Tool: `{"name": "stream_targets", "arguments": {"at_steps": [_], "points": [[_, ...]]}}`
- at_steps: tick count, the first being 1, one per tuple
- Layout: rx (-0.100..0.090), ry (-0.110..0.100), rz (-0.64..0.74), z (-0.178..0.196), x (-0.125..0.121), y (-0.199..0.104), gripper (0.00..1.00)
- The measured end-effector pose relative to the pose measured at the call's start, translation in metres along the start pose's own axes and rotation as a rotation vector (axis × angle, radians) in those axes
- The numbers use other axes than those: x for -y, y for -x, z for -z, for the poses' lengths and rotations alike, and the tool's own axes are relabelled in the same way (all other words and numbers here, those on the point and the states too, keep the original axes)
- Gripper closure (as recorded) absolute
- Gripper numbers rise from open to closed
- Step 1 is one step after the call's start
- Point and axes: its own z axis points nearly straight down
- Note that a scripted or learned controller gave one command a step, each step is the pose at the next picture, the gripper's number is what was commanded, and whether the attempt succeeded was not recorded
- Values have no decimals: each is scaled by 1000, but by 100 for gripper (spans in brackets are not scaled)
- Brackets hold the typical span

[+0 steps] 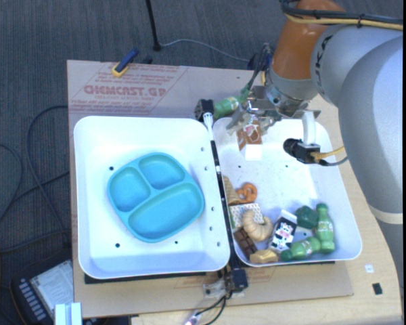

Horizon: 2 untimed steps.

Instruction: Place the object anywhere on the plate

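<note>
The blue three-compartment plate (pixel 155 195) lies in the left white bin (pixel 95 249) with nothing on it. My gripper (pixel 252 122) hangs over the far left corner of the right bin (pixel 338 181), well right of the plate. Directly beneath it is a small brown toy (pixel 249 135) with a white block (pixel 252 152) on its near side. The wrist hides the toy's upper part, and I cannot make out whether it is gripped or resting on the bin floor.
A green toy (pixel 227 105) sits at the right bin's far left rim. A pretzel (pixel 244 193), waffle (pixel 249 214), croissant (pixel 261 230), cow-print carton (pixel 283 234) and green vegetables (pixel 312 232) crowd the near end. A ridge (pixel 218 181) divides the bins.
</note>
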Motion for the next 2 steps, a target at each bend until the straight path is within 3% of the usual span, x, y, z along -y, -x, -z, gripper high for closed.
{"name": "stream_targets", "arguments": {"at_steps": [1, 2], "points": [[-1, 0, 0, 0, 52, -53, 100], [0, -1, -3, 0, 104, -3, 100]]}}
